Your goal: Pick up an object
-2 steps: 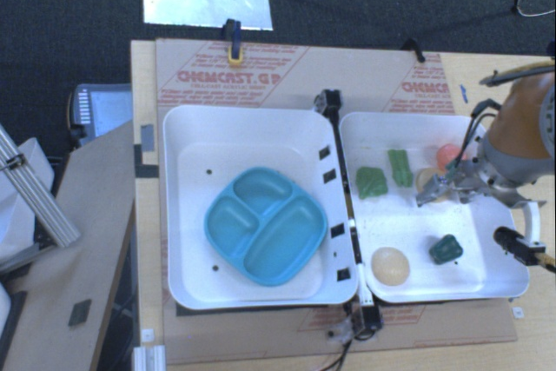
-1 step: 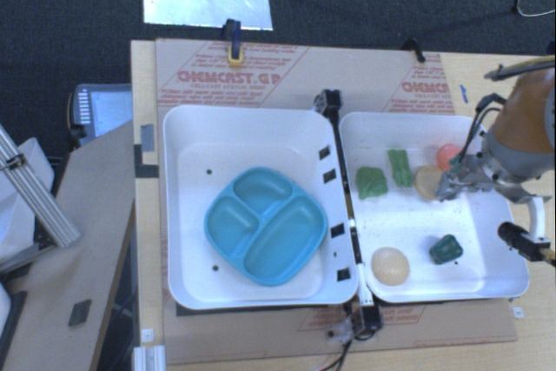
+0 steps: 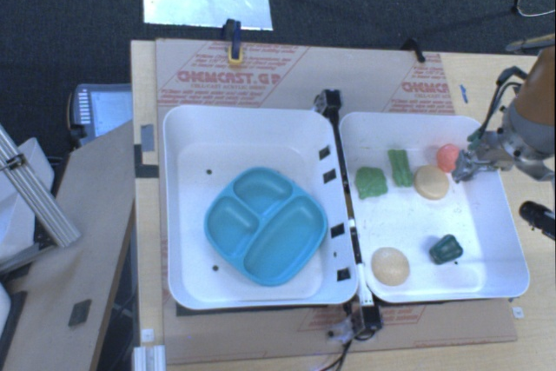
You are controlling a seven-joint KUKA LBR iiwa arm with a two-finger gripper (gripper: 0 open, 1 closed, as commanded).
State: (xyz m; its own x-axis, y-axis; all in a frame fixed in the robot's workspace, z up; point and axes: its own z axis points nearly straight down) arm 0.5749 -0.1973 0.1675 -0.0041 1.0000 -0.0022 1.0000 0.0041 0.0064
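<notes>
**Arm at the right bin, 6 small items inside**

The bench carries 2 shallow white bins set side by side. The left bin (image 3: 187,135) holds 1 blue divided plate (image 3: 265,224) with 3 compartments, lying near its centre. The right bin (image 3: 499,230) holds 6 small items: 1 green leafy piece (image 3: 372,182), 1 green ridged stick (image 3: 400,167) just beside it, 1 pale round bun-like piece (image 3: 431,182), 1 orange-pink ball (image 3: 447,156) touching or nearly touching that bun, 1 tan round piece (image 3: 390,265) near the front wall, and 1 dark green chunk (image 3: 446,249) to its right.

The arm enters from the right, and its gripper (image 3: 466,164) sits low over the right bin's far-right part. The fingertips lie just beside the orange-pink ball and the pale bun, on their right side; nothing is seen between the fingers. Whether the fingers are spread or pressed together cannot be told at this angle. The ball and bun crowd each other beside the fingertips; the other 4 items lie well apart from the gripper.
</notes>
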